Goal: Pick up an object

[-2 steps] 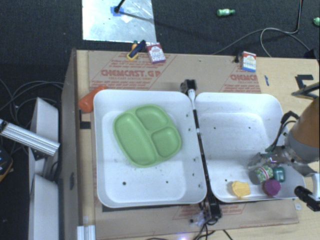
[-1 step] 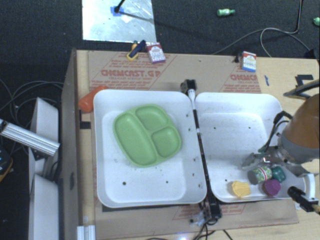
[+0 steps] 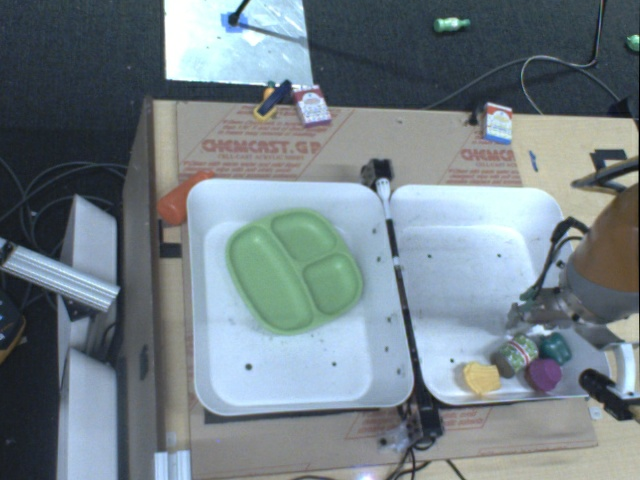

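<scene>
Because the small objects crowd the near right corner of the right shallow white bin (image 3: 470,218), a descent could jam against its rim or knock one out. Roomiest is the left white bin (image 3: 215,268), holding just a green divided plastic tray (image 3: 293,269). The grey arm's gripper (image 3: 540,318) hangs just above the cluster; whether it is spread or closed I cannot tell. Beneath lie a striped can-like object (image 3: 517,353), purple ball (image 3: 544,373), yellow lump (image 3: 482,377) and teal piece (image 3: 556,348), touching or nearly so.
</scene>
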You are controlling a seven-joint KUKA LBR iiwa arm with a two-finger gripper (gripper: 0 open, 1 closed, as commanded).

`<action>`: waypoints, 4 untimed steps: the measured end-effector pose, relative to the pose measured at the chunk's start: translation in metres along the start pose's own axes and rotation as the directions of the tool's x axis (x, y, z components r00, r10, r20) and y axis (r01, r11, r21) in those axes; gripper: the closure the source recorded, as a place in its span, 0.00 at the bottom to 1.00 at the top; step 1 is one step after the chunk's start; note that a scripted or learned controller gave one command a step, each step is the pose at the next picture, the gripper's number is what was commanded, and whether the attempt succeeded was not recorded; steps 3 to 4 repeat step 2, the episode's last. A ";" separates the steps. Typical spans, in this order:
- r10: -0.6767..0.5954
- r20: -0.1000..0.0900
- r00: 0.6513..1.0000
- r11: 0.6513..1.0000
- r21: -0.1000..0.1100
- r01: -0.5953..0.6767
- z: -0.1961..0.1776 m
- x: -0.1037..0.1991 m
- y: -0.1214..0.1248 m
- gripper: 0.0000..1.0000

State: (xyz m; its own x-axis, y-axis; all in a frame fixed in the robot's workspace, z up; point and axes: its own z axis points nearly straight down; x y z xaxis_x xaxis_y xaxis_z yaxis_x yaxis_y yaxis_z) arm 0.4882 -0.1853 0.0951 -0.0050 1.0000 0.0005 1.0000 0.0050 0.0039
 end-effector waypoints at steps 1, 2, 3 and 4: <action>-0.002 0.001 1.000 1.000 -0.003 0.002 -0.010 0.000 0.001 1.00; -0.005 0.001 1.000 1.000 -0.005 0.005 -0.021 0.000 0.002 1.00; -0.005 0.001 1.000 1.000 -0.005 0.005 -0.021 0.000 0.002 1.00; -0.005 0.001 1.000 1.000 -0.005 0.005 -0.021 0.000 0.002 1.00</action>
